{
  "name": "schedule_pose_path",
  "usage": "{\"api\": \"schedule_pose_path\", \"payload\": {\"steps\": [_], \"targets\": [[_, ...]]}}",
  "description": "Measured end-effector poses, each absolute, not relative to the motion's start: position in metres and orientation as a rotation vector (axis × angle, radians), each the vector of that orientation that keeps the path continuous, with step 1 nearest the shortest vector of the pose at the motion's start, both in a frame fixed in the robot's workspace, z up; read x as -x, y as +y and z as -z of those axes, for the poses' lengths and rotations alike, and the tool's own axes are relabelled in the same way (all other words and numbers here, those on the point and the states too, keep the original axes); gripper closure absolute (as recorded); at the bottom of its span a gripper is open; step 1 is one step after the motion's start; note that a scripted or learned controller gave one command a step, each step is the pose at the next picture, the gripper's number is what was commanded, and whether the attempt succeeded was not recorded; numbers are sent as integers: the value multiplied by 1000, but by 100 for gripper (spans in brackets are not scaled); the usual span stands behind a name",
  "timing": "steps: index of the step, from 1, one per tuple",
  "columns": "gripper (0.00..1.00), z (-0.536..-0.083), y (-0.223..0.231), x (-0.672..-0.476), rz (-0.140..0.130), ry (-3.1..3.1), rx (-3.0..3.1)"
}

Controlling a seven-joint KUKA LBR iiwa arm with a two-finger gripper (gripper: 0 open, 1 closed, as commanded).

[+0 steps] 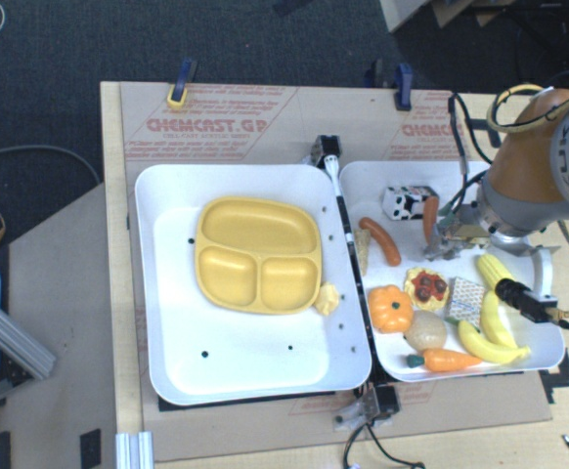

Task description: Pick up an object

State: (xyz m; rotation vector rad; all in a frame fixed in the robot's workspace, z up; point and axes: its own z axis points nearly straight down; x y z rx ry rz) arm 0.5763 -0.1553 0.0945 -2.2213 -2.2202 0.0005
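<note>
End effector [443, 240] low in right bin [548, 345], at 3 o'clock of sausage [380, 239]; grip state unclear, nothing visibly lifted yet.

Position: one fixed camera above the bench [265, 115]
Facing: down, at a slant
Range: moderate; both white bins [167, 262] within frame
Arm entry: right side

A divided tray [258, 254] lies in the left bin [167, 301]; toy foods [441, 313] crowd the right bin [382, 179].
</note>
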Motion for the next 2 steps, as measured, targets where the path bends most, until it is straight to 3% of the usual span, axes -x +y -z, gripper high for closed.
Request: {"api": "schedule_pose_path", "payload": {"steps": [2], "targets": [[100,-195,-155,-583,3,-2227,2223]]}}
